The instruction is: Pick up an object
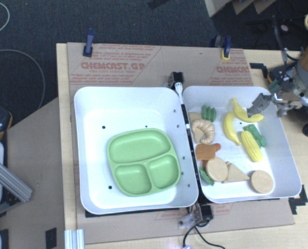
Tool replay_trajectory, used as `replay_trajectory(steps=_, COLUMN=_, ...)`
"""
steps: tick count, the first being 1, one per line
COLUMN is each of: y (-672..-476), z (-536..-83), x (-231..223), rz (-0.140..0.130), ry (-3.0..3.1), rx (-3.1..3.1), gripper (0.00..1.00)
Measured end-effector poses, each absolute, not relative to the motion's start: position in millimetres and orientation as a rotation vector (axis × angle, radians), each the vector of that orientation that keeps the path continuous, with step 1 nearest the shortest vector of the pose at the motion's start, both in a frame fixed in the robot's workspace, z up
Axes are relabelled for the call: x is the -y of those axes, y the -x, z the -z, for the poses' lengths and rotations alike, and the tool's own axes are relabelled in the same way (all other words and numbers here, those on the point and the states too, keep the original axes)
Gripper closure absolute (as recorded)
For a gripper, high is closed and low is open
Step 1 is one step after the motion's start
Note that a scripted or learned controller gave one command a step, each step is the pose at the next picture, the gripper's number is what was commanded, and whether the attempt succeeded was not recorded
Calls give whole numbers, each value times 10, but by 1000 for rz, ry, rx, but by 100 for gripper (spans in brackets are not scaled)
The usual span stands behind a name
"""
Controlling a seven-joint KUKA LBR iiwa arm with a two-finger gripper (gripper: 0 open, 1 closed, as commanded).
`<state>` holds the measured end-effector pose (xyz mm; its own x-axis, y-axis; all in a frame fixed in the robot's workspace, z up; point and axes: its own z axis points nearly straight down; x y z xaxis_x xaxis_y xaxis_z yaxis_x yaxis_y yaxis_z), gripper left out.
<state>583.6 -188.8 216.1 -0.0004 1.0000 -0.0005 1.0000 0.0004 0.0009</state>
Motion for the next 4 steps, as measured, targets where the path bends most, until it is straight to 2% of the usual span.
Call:
replay_trajectory(steps=1, y=-6408, z=-795, x=1942, rz=2, ry=-2220, rx=-2226, gripper=0)
replay_trajectory(steps=2, y=-6597, z=-854, x=2175, rz=-7, ry=-2235, rx=-2239, gripper=0)
replay_trajectory(steps=3, y=-6498, z=-860, x=2170, rz=-13, ry=-2221, rx=-2232, gripper=0)
replay_trajectory(steps=4, y=-5952, z=-847, x=2030, rz=3, ry=-2227, rx=-2224, gripper=0)
